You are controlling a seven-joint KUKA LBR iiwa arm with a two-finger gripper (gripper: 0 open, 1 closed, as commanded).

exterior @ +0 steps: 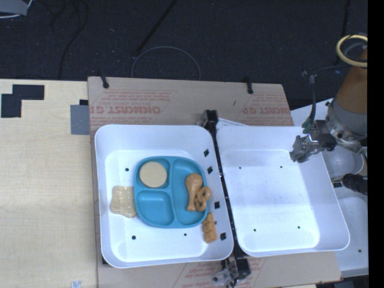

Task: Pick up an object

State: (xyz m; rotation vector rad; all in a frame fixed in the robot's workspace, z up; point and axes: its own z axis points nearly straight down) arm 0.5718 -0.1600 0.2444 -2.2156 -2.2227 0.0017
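Camera view places the gripper (302, 147) at the right bin's (282, 245) upper right rim, its spread not determinable, so the approach step is judged in hand, and travel to the blue tray (161, 212) in the left bin (114, 155) is required next.

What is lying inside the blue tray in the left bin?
The blue tray holds a round tan disc and a tan drumstick-like piece. Whatever lies beneath them is covered.
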